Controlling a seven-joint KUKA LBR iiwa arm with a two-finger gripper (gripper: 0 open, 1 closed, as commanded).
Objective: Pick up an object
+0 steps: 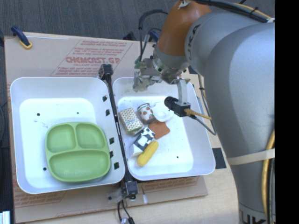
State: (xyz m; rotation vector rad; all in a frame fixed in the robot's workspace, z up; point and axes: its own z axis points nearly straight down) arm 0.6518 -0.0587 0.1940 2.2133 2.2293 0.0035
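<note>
at frame left a green divided plate (pixel 77 150) sits alone in its bin (pixel 21 101). in the middle-right bin (pixel 198 148), a checkered packet (pixel 130 120), cup (pixel 145 111) and yellow banana (pixel 147 153) lie crowded together, so a descent could pinch two or slip. the gripper (pixel 142 83) hangs over that bin's top rim; whether it's released or clenched, i cannot tell.

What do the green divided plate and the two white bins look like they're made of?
Green divided plate: likely moulded plastic or silicone, matte, with an even pale green colour, soft rounded compartment walls and no sharp glare. White bins, left bin and right bin: probably thin formed plastic, smooth and semi-gloss, with rolled rims, rounded corners and a faint sheen. Neither can be confirmed from this view.
</note>
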